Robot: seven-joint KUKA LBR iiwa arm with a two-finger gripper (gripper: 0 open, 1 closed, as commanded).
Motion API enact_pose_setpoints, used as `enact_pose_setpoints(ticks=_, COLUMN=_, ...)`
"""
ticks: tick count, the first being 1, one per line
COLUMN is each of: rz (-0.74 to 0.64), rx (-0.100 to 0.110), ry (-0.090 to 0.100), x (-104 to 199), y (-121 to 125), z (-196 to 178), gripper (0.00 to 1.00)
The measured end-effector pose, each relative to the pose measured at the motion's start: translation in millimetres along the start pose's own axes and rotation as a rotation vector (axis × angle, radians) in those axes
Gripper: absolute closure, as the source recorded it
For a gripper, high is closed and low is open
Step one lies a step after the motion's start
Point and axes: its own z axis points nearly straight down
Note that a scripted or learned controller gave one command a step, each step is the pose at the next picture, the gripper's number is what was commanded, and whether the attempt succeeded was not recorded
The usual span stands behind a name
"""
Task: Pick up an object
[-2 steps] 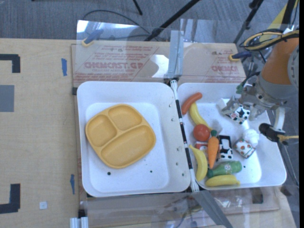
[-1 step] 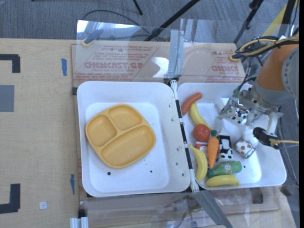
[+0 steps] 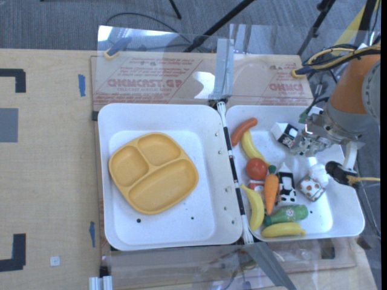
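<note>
Backboard [image 3: 145, 80] reads "CHEMCAST GP" | three bananas [image 3: 250, 145], one carrot [image 3: 271, 192], one tomato [image 3: 256, 168] | gripper [image 3: 309, 142] grip state: cannot tell

Divided plate [image 3: 153, 172] in left bin [image 3: 115, 122], toy food [image 3: 266, 189] in right bin [image 3: 347, 219]

Bright, even light; glare on clear panel [image 3: 181, 71].

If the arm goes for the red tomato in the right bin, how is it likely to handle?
The tomato looks round and smooth, so it may roll or slip out sideways under a pinch. It seems a small toy, probably light and rigid. The carrot and a banana crowd it, so a push would likely nudge those too.
</note>
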Motion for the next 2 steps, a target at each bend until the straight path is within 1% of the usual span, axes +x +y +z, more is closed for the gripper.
enact_pose_setpoints(ticks=1, rz=0.075, rx=-0.005, ry=0.004, x=11, y=-9, z=-116, gripper=1.00)
enact_pose_setpoints(ticks=2, rz=0.107, rx=-0.009, ry=0.007, x=-22, y=-61, z=9, gripper=1.00)
